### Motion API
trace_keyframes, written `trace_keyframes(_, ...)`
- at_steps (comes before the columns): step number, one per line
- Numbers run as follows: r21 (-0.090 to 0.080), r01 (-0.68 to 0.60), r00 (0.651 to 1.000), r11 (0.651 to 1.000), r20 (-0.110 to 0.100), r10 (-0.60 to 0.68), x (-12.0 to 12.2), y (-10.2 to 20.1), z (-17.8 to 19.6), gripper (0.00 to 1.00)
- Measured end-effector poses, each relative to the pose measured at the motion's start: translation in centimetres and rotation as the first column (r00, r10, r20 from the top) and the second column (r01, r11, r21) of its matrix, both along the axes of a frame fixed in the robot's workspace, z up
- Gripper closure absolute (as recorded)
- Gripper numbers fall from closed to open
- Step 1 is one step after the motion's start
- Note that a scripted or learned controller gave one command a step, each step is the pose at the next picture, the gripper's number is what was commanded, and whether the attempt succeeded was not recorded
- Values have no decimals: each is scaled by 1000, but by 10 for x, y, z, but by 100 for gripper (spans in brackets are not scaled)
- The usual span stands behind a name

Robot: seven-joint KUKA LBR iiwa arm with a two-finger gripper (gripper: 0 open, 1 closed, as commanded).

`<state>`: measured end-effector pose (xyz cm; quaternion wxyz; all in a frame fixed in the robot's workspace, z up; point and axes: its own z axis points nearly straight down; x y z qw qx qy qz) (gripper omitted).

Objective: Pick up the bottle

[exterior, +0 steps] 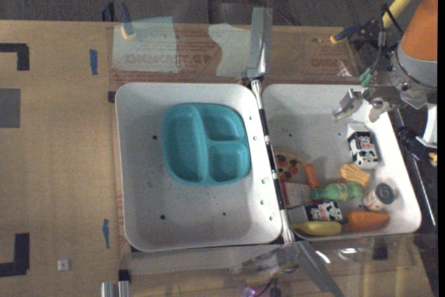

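The gripper (362,105) hangs over the right bin (306,104), jaws apart, nothing between them; the green bottle (338,191) lies on its side well below the jaws, beside a carrot (311,176); a milk carton (363,148) sits just under them.

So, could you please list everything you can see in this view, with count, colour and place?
bins: 2, white, side by side on the bench
plate: 1, teal, three compartments, in the left bin
bottle: 1, green, lying in the right bin, near its front
milk cartons: 2, black and white, right bin
carrot: 1, orange, right bin's front corner
banana: 1, yellow, right bin's front edge
arm: 1, grey with orange band, at right
tool: 1, grey, over the right bin's far side
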<state>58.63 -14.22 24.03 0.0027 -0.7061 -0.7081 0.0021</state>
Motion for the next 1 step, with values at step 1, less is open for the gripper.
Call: trace_keyframes(1, 0, 193, 981, 981, 0, -193, -51, -31, -98, 0)
